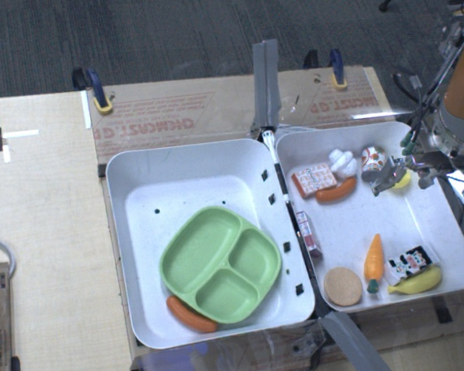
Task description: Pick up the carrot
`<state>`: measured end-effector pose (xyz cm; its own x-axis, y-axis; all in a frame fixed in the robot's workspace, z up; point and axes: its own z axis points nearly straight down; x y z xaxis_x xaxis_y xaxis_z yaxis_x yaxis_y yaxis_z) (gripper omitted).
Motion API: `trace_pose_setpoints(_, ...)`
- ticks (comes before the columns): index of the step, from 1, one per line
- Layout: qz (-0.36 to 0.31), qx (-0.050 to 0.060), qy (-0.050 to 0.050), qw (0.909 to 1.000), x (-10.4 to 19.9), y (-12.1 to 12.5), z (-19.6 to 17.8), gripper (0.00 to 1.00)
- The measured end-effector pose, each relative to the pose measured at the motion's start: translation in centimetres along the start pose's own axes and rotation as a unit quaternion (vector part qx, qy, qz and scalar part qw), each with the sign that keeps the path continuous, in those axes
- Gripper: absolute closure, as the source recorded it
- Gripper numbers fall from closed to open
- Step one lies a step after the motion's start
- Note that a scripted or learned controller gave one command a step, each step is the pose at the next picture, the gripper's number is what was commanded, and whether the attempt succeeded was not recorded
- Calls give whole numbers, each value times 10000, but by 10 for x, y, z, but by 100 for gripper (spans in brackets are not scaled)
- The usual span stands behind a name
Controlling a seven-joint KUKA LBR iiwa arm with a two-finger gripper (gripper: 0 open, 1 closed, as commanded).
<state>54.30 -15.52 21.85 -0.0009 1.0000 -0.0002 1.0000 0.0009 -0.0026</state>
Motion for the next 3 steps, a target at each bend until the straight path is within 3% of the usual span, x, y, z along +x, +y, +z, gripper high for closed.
trace_pose_setpoints(1, 1301, 1, 5, 9915, 13, -39, 128, 0)
trace_pose_setpoints(2, 1312, 7, 14, 9914, 13, -38, 119, 100)
trace_pose_setpoints(3, 1857, 0, -1, 9826, 122, -17, 28, 100)
